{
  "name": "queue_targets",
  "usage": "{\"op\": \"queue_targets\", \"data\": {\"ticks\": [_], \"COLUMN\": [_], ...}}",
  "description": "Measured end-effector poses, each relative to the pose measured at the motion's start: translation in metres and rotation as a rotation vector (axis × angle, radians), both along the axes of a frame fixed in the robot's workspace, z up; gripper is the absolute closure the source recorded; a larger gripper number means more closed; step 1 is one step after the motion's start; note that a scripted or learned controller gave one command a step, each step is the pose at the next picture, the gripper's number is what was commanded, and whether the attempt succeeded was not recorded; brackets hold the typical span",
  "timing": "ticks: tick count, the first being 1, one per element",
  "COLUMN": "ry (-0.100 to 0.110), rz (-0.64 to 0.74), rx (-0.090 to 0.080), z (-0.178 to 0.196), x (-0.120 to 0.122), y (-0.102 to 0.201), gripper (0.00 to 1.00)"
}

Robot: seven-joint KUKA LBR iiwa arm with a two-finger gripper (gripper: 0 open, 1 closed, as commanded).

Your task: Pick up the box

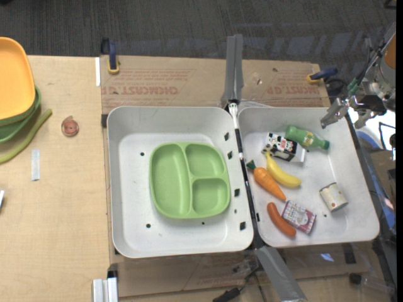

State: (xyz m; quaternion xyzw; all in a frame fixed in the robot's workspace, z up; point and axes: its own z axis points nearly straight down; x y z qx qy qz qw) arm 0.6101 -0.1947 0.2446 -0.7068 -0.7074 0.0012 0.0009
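Two boxes lie in the right bin (pixel 362 187). A small pink box (pixel 298 217) rests near the front, against a red sausage (pixel 280 219). A black-and-white printed box (pixel 283 147) lies further back, between a green bottle (pixel 307 138) and a yellow banana (pixel 281 172). My gripper (pixel 345 116) hangs over the bin's back right corner, above and to the right of the bottle. Its fingers are open with nothing between them, well apart from both boxes.
An orange carrot (pixel 266 180) and a small beige can (pixel 333 197) also lie in the right bin. The left bin (pixel 126 168) holds a green divided plate (pixel 189 180). Yellow and green dishes (pixel 14 87) sit at the bench's far left.
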Motion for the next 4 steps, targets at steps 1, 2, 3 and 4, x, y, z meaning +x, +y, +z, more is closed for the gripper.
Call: {"op": "queue_targets", "data": {"ticks": [1, 2, 3, 4], "ry": [0.0, -0.001, -0.002, -0.002], "rz": [-0.092, -0.174, 0.133, 0.09], "rx": [0.0, 0.001, 0.0, -0.001], "z": [-0.061, -0.128, -0.153, -0.153], "x": [-0.059, -0.133, -0.076, -0.013], "y": [-0.028, 0.036, 0.072, 0.043], "gripper": [0.0, 0.0, 0.0, 0.0]}}
